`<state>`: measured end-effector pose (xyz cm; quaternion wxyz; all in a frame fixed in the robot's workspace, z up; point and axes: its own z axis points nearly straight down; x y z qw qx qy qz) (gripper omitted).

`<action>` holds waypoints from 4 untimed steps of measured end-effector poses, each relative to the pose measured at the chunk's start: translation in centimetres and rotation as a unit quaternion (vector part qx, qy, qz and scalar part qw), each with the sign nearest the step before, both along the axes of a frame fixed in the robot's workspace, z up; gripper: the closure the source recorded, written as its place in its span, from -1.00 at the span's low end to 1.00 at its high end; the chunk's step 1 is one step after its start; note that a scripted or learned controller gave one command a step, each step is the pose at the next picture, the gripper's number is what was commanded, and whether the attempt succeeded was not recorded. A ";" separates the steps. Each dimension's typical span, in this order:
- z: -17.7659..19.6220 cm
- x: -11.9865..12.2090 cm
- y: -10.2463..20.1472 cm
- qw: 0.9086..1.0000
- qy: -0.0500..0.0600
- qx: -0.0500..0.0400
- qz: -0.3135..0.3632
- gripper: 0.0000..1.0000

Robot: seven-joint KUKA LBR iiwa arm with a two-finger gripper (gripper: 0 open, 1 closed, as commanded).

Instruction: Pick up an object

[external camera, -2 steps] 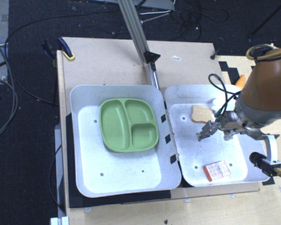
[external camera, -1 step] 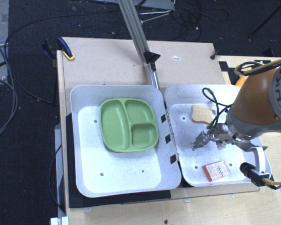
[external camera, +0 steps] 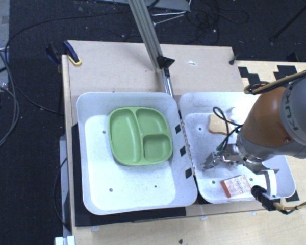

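The hand [external camera: 212,162] sits low in the right bin [external camera: 199,106], centre-right of the frame; I cannot tell how wide it stands. Just to its lower right lies a red-and-white packet [external camera: 236,186]. Above it, a tan piece [external camera: 216,125] peeks out beside the arm [external camera: 268,121]. A green divided plate [external camera: 141,136] lies in the left bin [external camera: 127,193] on the desk [external camera: 117,65].

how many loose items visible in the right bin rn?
2. A tan piece at the right bin's far side, a red-and-white packet near its front edge. The arm covers much of that bin, so more may be hidden.
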<state>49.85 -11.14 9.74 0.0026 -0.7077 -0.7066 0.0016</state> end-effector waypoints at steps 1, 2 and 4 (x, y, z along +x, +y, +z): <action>1.3 0.2 0.0 1.000 -0.003 0.000 0.000 1.00; 5.7 -0.3 -0.2 1.000 -0.005 -0.001 0.000 1.00; 10.7 1.1 4.2 1.000 -0.004 0.000 0.004 1.00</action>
